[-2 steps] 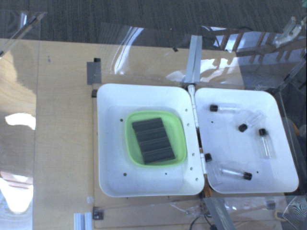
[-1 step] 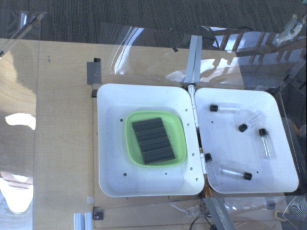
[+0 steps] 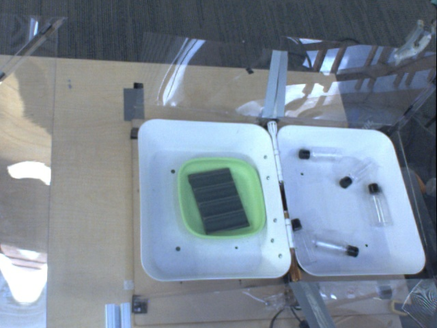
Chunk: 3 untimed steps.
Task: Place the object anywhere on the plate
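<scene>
Hard to make out: the clear plastic tubes with black caps (image 3: 373,188), whose transparent bodies almost vanished against the white floor, so that the caps were the surest marks; at least four lay scattered and apart in the shallow white right bin (image 3: 404,255), on the side from which the arm reaches in, and a fifth black cap (image 3: 296,224) sat at that bin's inner edge, its body not discernible. Glare on a clear sheet (image 3: 29,172) washed out part of the pale wooden bench (image 3: 89,217). Cables (image 3: 280,314) at the lower edge were cut off. Gripper: state could not be told. In the shallow white left bin (image 3: 156,255), the one farther from the arm's side, sat a lime-green square plate (image 3: 186,183); the dark grey ribbed rectangular block (image 3: 218,201) lay flat on the plate's middle, turned slightly askew to its sides.
</scene>
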Motion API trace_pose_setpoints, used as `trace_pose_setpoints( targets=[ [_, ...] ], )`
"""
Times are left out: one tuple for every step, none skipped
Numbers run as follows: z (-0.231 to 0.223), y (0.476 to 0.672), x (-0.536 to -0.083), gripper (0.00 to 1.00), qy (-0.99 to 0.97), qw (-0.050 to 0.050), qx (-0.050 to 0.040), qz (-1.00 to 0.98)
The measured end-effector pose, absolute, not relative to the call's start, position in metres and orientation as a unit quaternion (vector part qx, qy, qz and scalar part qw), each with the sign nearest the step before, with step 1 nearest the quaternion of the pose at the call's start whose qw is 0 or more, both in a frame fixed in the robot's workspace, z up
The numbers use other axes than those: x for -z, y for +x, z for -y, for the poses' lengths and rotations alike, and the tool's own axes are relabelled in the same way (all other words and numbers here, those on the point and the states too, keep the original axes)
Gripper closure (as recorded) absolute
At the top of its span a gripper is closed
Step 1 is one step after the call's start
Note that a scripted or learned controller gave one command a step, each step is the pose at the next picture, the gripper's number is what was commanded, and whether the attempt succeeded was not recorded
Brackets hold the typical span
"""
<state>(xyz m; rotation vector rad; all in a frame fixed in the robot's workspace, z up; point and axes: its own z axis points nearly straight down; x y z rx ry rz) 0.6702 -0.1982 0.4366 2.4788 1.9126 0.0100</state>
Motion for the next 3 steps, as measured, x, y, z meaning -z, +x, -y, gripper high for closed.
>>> trace_pose_setpoints(
  targets=[
    [0.198,0.6701,-0.4365,0.0,0.807,0.005,-0.0032,-0.59],
    [0.1937,0.6704,-0.4361,0.0,0.778,0.004,-0.0023,-0.628],
    [0.1982,0.6699,-0.4368,0.0,0.812,0.004,-0.0037,-0.584]
  ],
)
